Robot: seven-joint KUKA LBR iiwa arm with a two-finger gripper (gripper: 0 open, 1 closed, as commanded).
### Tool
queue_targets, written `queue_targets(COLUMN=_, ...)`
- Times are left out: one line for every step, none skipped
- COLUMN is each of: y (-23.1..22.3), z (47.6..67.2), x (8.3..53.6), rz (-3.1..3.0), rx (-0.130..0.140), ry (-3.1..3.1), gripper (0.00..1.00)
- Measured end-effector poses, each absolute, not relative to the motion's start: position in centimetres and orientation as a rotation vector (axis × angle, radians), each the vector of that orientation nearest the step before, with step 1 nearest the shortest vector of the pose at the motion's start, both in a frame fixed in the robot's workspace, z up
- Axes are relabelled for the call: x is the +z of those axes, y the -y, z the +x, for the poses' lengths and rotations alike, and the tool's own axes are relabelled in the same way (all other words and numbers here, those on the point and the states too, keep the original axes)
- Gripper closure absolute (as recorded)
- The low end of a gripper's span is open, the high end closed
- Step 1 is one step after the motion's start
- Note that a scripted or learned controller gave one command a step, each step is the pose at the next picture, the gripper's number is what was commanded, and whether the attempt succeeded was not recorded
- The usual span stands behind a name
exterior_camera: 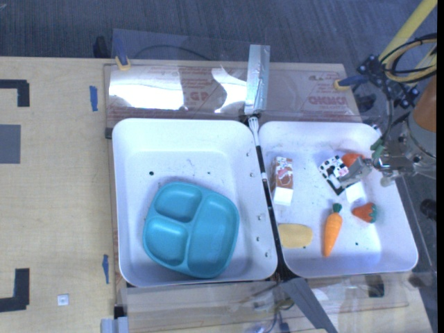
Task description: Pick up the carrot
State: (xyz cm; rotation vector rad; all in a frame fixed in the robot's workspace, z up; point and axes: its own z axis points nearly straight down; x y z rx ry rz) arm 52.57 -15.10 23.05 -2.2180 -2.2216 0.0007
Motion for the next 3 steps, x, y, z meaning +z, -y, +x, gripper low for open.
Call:
queue_targets(y=13.6, z=49.6, x=10.5, rz=-2.383, rx=0.008, ry=2.036, gripper=0.00)
queue_targets(y=13.7, z=49.9, x=11.8, rz=-2.390, rx=0.000, ry=2.039, gripper=1.00)
queue_targets(y=5.2, z=50.9, x=21.4, rz=-2.402, rx=-0.010, ry=2.028, gripper=1.00)
